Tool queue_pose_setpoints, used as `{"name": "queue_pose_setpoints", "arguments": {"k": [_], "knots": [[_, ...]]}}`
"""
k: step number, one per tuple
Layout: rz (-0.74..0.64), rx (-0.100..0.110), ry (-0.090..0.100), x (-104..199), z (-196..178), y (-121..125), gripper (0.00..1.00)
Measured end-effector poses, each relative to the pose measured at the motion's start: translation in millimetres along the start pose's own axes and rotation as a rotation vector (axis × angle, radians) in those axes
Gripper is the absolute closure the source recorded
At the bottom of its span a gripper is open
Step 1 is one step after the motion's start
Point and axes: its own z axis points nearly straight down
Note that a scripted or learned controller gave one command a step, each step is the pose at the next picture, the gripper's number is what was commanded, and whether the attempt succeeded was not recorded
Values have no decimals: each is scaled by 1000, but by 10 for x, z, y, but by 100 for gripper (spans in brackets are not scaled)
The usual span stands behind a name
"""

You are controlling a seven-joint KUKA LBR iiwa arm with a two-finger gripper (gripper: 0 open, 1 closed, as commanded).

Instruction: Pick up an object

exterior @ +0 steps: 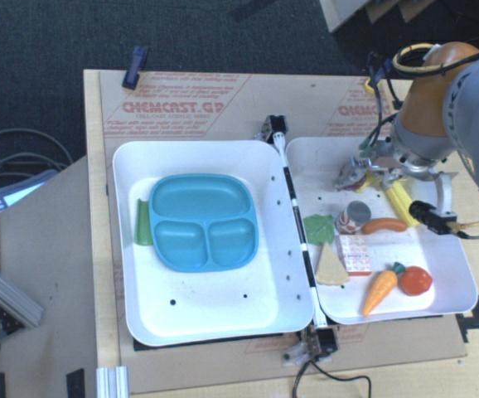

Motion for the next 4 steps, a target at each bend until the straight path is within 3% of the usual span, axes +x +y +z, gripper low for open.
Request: {"name": "queue_pose_setpoints", "arguments": {"k": [1,2,3,4], "knots": [[5,21,2,79,15,195,0],[4,32,4,82,-82,179,100],[0,1,2,294,-640,-657,100],[-2,0,2,1075,-1156,-651,100]]}}
